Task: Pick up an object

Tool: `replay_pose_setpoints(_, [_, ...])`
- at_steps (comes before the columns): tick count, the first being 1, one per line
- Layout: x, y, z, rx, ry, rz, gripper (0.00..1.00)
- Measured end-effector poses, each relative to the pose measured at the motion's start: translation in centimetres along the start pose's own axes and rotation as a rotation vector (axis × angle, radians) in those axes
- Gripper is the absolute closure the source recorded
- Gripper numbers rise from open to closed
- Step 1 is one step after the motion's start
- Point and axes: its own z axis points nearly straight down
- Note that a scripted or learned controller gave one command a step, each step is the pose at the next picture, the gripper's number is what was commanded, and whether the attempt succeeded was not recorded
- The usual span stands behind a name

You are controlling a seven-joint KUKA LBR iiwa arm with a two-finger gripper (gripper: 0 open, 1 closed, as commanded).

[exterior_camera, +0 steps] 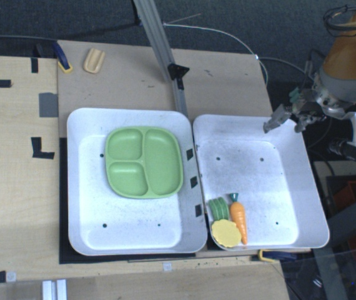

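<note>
A green divided plate lies in the left bin. In the right bin, at its near left corner, sit an orange toy carrot, a green ridged piece and a yellow round piece, all touching one another. My gripper hovers over the right bin's far right corner, far from those toys. Its two dark fingers stand apart with nothing between them.
A grey pole slants across the bench behind the bins. A tan block and a blue-and-yellow clip lie on the bench at the back left. Cables run behind the right bin.
</note>
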Motion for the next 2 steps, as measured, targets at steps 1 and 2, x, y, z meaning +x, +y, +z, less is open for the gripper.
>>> replay_pose_setpoints(1, [0.0, 0.0, 0.0, 0.0, 0.0, 0.0, 0.0])
replay_pose_setpoints(2, [-0.2, -0.4, 6.4, 0.007, 0.001, 0.001, 0.0])
